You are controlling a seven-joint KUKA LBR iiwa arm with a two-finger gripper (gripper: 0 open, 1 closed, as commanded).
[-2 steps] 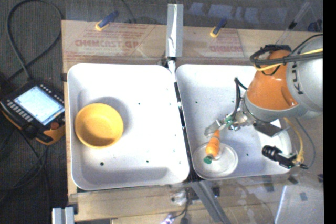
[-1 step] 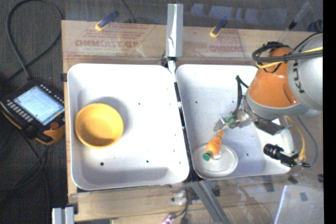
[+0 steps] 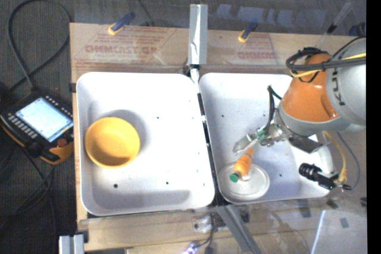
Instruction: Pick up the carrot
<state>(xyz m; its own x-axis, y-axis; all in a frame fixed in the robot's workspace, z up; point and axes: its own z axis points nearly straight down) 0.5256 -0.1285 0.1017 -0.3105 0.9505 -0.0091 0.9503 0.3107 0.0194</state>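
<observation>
Carrot lies in the right bin, towards its near left corner. It slants, with its green-tipped end resting on a pale round disc and its orange end pointing far and right, up towards the gripper. The gripper hangs just beside that far end, close enough that the two may be touching. Whether it is spread or closed cannot be told from this view, and nothing shows the carrot clamped in it.

The carrot looks small and light, probably a stiff toy with a smooth skin. It should bear a firm pinch without harm, but it is likely to be slippery, and its taper would let it squirt out of a hold near either tip. The best place to grip is likely across the thick middle of the orange body, square to its length. Because one end is propped on the disc, it may roll or pivot when pushed from the side.

A yellow bowl sits in the left bin, well apart.
</observation>
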